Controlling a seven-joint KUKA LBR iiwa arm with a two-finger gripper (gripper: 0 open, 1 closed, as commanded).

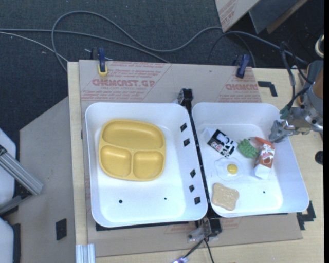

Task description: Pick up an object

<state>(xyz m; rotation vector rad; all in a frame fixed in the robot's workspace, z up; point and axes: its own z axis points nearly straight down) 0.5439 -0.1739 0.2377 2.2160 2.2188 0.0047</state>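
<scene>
White carton (pixel 263 160) with red top lying in right bin (pixel 295 198), beside green toy (pixel 247 148). Probably light, stiff, slightly slick; best gripped across narrow sides. Gripper (pixel 280 131) just above; cannot tell whether jaws released or clenched.

A dark grey carpet (pixel 154 25) covered the floor behind the bench, with thin grey cables (pixel 128 38) looping across it. A cardboard box (pixel 236 11) sat at the top edge, and a pale wooden benchtop (pixel 46 154) lay below.
</scene>
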